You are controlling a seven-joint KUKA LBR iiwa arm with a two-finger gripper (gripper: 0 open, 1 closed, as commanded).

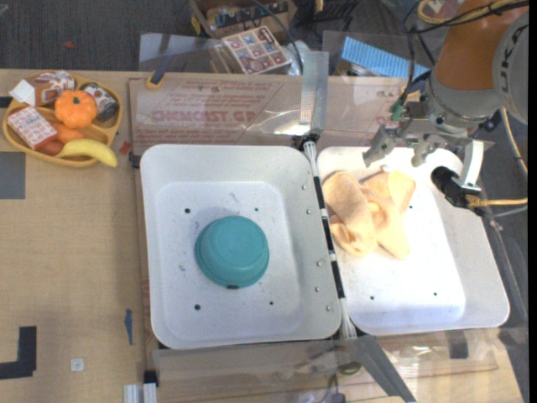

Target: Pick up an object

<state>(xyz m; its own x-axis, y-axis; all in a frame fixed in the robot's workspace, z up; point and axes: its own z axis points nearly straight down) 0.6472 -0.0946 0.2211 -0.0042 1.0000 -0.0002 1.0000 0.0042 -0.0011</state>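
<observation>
A crumpled tan cloth (369, 211) lies in the left half of the right bin (453, 292), against the divider. A teal bowl (232, 251) sits upside down in the middle of the left bin (168, 183). My gripper (396, 154) hangs over the back edge of the right bin, just behind the cloth's far end. It is open, with two fingers (374, 150) spread apart and nothing between them. The grey arm with its orange band (474, 36) comes in from the upper right.
A yellow tray (21, 141) with a toy pumpkin, a banana and small boxes stands at the far left. A cardboard sheet (218, 116) lies behind the bins. A black cable fitting (449, 185) hangs by the right bin's back right.
</observation>
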